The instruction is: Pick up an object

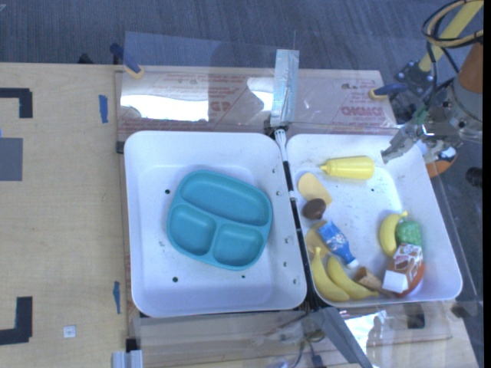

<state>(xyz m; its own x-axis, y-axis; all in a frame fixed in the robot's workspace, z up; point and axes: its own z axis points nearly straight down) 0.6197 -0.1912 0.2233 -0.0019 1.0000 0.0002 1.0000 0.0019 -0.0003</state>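
Note:
The right bin [441, 228] holds several objects. A yellow mustard bottle [349, 168] lies on its side near the back wall. In front of it are a yellow round piece [311, 185] and a small brown item [313, 208]. A blue packet [335, 238] rests against a bunch of bananas [334, 276] at the front. On the right side lie a yellow fruit [391, 232], a green item [410, 231] and a red and white package [405, 267]. My gripper [397, 149] hangs over the bin's back right corner, just right of the mustard bottle, with nothing seen in it.
The left bin [146, 205] holds a teal divided plate [220, 218]. A clear panel with a metal strip [285, 87] stands behind both bins. Yellow cables [453, 21] and the arm's wrist [460, 113] crowd the upper right.

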